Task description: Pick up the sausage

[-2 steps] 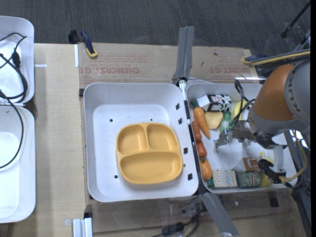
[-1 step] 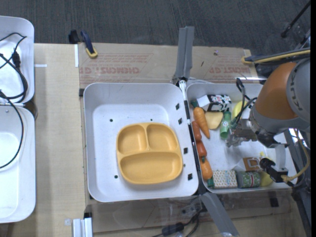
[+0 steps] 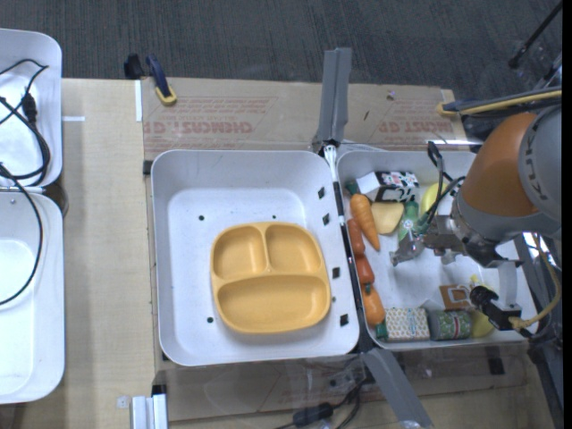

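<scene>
1. Nearest me, small packaged boxes [image 3: 407, 323] sit along the right bin's [image 3: 420, 280] front edge.
2. The sausage [image 3: 356, 238], reddish, lies against that bin's left wall, a carrot [image 3: 363, 218] touching it.
3. The gripper [image 3: 408, 248] hangs over the bin's middle, just right of the sausage; I cannot tell how its jaws stand.
4. The left bin [image 3: 179, 239] holds a yellow divided plate [image 3: 270, 277].

My right bin [image 3: 407, 280] is crowded: carrots [image 3: 360, 226] and the sausage [image 3: 366, 271] line its left wall, boxes [image 3: 427, 323] its near edge, cartons [image 3: 393, 186] its far end. Bare floor lies mid-bin. The left bin [image 3: 179, 239] has room around the yellow plate [image 3: 270, 276].
</scene>
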